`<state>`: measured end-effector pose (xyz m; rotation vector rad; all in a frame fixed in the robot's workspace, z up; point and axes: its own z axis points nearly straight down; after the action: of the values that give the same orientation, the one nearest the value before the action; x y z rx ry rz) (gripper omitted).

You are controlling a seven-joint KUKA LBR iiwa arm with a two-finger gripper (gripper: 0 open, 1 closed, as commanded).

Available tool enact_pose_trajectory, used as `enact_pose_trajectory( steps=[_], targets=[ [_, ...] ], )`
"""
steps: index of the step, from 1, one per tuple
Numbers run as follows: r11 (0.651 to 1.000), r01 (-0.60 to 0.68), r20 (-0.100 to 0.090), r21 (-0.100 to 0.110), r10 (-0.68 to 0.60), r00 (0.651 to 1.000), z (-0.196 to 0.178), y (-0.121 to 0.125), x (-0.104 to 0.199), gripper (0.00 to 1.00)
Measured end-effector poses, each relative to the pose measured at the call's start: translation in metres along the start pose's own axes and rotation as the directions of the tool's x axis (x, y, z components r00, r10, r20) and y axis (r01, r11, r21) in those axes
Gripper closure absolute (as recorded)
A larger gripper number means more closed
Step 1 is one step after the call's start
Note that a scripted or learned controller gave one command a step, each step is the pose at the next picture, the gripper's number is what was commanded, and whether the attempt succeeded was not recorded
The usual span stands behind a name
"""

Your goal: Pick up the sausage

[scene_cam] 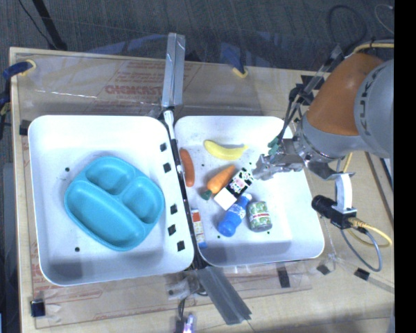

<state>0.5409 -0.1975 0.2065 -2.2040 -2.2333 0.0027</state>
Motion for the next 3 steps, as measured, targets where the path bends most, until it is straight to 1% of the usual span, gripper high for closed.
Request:
enact_pose_trajectory(
  steps=[3],
  targets=[
    [1.0, 0.015, 0.0, 0.0, -0.015, 1.0, -0.029, 0.003, 0.001, 1.0]
  ],
)
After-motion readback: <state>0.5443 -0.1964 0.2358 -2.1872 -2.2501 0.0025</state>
